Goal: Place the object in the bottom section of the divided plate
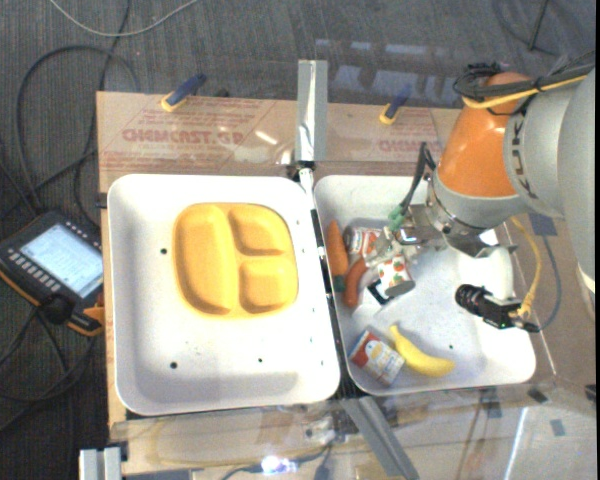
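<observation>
Camera view | white bins (pixel 140 368) on cardboard-topped bench (pixel 210 133) | dark carpet (pixel 130 28), cables

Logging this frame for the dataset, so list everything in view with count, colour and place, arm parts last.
bins: 2, white, side by side on the bench
divided plate: 1, yellow, in the left bin
carrot: 1, orange, right bin by its left wall
sausage: 1, reddish brown, just below the carrot
banana: 1, yellow, right bin near its front
can: 1, red and white label, on its side left of the banana
packet pile: mixed red, white and green, under the tool
tablet: 1, black and orange, floor at far left
clamps: 2, blue and yellow, on the cardboard behind the bins
arm: 1, grey with orange band, from the right
tool: 1, dark, over the packet pile
</observation>
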You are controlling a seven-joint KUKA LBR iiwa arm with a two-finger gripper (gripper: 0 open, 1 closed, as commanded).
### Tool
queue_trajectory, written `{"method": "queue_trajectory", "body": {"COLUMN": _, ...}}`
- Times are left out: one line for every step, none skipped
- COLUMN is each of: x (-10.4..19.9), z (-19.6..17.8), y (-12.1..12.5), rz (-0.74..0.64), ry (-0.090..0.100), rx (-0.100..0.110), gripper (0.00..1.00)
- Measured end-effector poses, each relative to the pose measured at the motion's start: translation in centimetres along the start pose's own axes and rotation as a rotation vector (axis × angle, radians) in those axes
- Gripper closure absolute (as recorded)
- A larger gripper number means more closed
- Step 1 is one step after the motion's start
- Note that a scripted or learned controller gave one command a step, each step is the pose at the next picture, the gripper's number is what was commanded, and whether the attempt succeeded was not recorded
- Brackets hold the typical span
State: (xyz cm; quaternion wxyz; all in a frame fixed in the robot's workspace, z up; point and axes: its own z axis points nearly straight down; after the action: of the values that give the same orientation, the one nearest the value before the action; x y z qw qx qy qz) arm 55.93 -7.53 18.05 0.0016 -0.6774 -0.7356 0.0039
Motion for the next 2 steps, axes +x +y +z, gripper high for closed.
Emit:
{"method": "queue_trajectory", "body": {"x": -2.8, "z": -10.7, "y": -3.3, "rz": 0.010, "ry": 0.000, "rx": -0.001, "gripper": 1.00}}
{"method": "queue_trajectory", "body": {"x": 4.5, "z": -4.3, "y": 0.3, "rz": -0.191, "ry": 0.003, "rx": -0.001, "gripper": 1.00}}
